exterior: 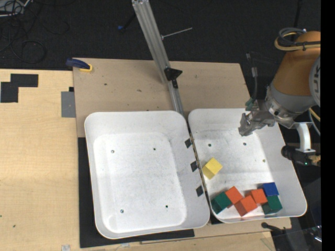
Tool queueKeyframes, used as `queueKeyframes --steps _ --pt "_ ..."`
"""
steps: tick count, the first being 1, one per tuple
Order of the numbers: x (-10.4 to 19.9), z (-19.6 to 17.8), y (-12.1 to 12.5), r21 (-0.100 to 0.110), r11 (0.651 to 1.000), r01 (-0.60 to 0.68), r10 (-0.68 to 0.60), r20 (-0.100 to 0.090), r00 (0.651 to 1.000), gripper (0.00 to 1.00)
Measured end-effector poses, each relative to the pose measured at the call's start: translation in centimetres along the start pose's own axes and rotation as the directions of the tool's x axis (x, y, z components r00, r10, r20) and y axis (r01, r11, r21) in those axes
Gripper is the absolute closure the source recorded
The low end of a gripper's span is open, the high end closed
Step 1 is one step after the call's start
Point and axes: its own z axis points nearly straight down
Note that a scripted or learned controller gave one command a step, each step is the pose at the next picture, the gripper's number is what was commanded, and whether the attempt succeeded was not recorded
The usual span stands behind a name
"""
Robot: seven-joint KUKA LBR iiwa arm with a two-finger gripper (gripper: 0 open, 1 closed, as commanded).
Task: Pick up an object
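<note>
While the claw (247,125), grip unreadable, hangs over the right bin (230,123), blocks (246,199) crowd its near edge.

A yellow block (212,168) lies in the white right bin (230,124); toward five o'clock sit orange blocks (246,200), green blocks (221,201) and a blue block (270,189).

Aluminium rail (155,48) — blue clamp (78,64).

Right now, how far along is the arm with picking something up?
Nothing looks done yet: the yellow block and the cluster of orange, green and blue blocks all lie in the right bin. In hand: the gripper hovers over that bin's far end, apart from them. Left: reaching, gripping and lifting.
</note>
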Motion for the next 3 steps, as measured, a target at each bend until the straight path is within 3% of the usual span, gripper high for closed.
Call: queueKeyframes --steps 1,2,3 --pt "0.0 -6.3 -0.1 -0.001 1.000 0.000 0.000 0.000 1.000 1.00" --pt "5.4 -6.3 -0.4 0.007 1.000 0.003 -0.003 -0.003 1.000 1.00" --pt "10.8 -5.2 -2.5 0.009 1.000 0.004 -0.004 -0.003 1.000 1.00"
